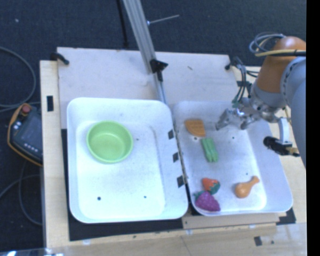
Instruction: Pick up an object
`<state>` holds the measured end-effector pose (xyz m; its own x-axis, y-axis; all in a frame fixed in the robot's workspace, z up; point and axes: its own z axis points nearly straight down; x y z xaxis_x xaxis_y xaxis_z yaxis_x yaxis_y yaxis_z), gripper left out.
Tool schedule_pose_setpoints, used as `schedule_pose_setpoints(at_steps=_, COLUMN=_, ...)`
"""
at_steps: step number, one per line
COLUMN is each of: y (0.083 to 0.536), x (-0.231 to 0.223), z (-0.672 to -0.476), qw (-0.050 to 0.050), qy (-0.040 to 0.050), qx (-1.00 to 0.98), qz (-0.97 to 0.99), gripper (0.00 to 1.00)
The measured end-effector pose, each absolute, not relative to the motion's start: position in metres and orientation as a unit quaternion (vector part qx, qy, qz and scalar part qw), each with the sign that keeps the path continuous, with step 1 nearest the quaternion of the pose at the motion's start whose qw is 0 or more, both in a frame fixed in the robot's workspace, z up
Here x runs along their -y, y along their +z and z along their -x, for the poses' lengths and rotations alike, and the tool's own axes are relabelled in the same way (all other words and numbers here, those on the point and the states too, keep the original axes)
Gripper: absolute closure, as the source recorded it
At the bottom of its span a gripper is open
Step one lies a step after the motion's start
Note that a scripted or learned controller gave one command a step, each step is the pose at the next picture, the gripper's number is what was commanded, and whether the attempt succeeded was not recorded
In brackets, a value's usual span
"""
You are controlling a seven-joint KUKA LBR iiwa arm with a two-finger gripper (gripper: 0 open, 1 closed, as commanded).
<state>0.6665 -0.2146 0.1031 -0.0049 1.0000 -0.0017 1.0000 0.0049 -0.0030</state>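
Camera view: gripper, fingers spread and holding nothing, hovers at the right bin's far edge; green toy lies mid-bin, probably light, rigid plastic, best pinched across its narrow sides.

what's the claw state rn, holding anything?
Claw: open, fingers spread, holding nothing. It hovers over the far end of the right bin, above and right of the orange bread piece.

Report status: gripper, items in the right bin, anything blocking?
Gripper over right bin's far end, nothing seen between fingers. Bread, green vegetable, strawberry, grapes, drumstick lying loose. Nothing in the way.
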Motion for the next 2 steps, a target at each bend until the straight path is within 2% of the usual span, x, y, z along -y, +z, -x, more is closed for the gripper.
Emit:
schedule_pose_setpoints(at_steps=1, y=0.119, x=0.216, z=-0.669, qw=-0.004, qy=0.0004, qx=0.71, qz=0.704, gripper=1.0)
schedule_pose_setpoints(at_steps=2, y=0.167, x=0.213, z=-0.676, qw=-0.003, qy=-0.0019, qx=0.709, qz=0.706, gripper=1.0)
